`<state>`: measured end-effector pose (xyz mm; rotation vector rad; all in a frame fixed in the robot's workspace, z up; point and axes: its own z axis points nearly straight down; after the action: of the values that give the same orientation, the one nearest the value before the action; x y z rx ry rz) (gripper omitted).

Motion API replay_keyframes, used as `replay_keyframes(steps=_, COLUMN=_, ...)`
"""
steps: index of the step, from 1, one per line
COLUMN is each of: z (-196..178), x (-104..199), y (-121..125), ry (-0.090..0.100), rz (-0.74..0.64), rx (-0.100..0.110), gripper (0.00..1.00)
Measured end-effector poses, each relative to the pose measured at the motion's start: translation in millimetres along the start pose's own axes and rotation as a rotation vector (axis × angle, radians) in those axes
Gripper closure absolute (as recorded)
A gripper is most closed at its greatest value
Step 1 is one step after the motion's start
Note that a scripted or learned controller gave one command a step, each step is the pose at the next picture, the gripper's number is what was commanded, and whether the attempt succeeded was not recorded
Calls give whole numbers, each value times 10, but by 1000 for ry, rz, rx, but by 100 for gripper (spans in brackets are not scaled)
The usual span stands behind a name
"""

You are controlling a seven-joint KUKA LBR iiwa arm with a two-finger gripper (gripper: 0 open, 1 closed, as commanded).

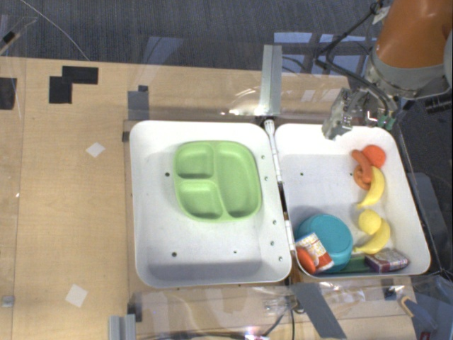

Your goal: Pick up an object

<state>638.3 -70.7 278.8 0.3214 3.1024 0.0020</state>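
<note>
Several candidates for the pick lie in the right bin (311, 163), and the nearest to the pincer (342, 121) is the orange-red item (367, 163) against the bin's right wall; whether that is one piece or two I cannot tell. It lies down and to the right of the pincer in the camera view, near but clearly apart, so the coming move looks like a short shift that way followed by a descent. Just below it a banana (374, 188) runs roughly along the same wall, its long axis near vertical in the view, and below that sit a lemon (369, 220) and a second banana (376, 239). Along the near edge are a teal bowl (333, 234), a small red and white packet (313, 252) touching the bowl's left side, and a purple box (386, 261) in the corner. The pincer hovers over the bin's far rim with nothing between its fingers; whether they are spread or pressed together I cannot tell. In the left bin (152, 190) lies a green divided plate (216, 180), its three compartments bare. Both bins rest on the counter (64, 204).
</note>
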Motion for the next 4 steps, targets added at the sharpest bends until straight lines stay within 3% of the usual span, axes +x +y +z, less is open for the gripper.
replay_keyframes(steps=1, z=1557, x=364, y=-777, ry=28, rz=-121, rx=3, gripper=100)
replay_keyframes(steps=2, z=1797, x=969, y=-553, ry=-27, rz=-3, rx=3, gripper=100)
replay_keyframes(steps=3, z=1849, x=1035, y=-551, ry=-3, rz=-4, rx=2, gripper=0)
replay_keyframes(steps=4, z=1741, x=455, y=-855, ry=9, rz=-126, rx=3, gripper=0)
